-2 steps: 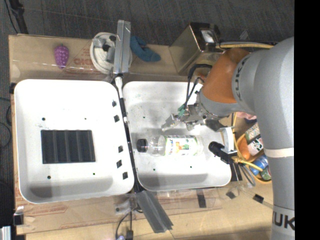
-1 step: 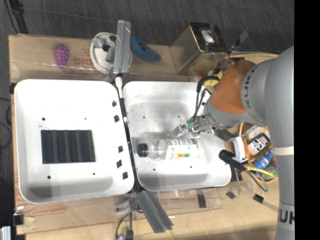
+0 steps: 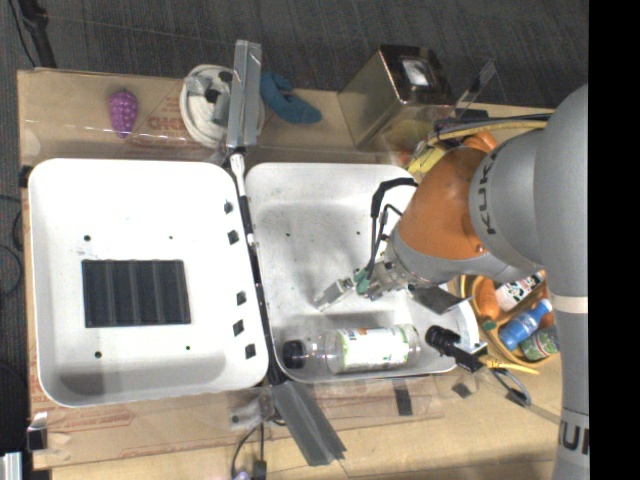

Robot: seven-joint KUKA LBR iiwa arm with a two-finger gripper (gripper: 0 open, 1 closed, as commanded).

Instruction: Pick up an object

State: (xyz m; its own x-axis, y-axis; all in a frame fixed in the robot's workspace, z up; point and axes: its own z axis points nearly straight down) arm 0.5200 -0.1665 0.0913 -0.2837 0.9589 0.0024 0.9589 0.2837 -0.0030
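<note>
Pincer [image 3: 345,288] low inside right bin [image 3: 300,193], fingers apart, nothing between them. Clear bottle [image 3: 352,349] lying on its side just below pincer, along the bin's near wall, black cap pointing left. Left bin [image 3: 130,193] well off to pincer's left.

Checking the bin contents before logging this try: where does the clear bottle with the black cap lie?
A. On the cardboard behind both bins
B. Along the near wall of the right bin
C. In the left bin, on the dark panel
B: the bottle lies on its side along the near wall of the right bin, cap toward the divider.
</note>
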